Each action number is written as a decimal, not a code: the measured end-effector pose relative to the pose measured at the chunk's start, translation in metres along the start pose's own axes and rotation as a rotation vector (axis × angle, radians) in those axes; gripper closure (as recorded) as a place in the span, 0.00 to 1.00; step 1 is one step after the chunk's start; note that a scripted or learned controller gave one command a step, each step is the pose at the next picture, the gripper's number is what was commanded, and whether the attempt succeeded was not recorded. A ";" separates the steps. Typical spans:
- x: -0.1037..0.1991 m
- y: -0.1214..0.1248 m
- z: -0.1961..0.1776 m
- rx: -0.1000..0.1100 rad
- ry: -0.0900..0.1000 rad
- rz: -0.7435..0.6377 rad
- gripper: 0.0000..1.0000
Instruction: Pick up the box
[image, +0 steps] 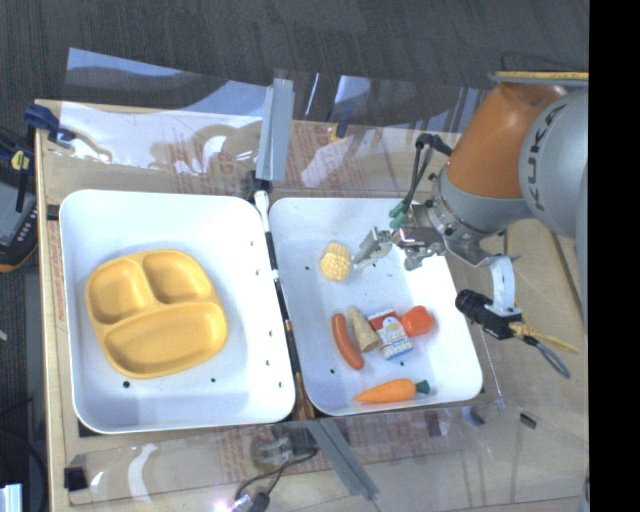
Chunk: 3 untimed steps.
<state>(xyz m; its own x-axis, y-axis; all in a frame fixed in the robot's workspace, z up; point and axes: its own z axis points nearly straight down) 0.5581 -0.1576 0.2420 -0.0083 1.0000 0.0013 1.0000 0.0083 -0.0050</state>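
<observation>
One small box (394, 339), likely light and stiff, lies at six o'clock from the open, empty tool (392, 247); pinch its flat sides.

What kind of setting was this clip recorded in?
Probably a robotics lab bench for pick-and-place trials: a KUKA arm reaches over two shallow white bins, one holding toy food such as a carrot and a corn cob, the other a yellow divided tray.
</observation>
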 end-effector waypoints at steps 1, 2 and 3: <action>-0.042 -0.015 0.066 0.000 -0.002 -0.034 0.00; -0.053 -0.040 0.146 -0.011 -0.004 -0.085 0.00; -0.054 -0.038 0.133 -0.016 -0.008 -0.093 1.00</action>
<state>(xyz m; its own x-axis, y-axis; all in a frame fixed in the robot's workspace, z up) 0.5200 -0.2114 0.1091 -0.1015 0.9948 -0.0073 0.9948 0.1016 0.0104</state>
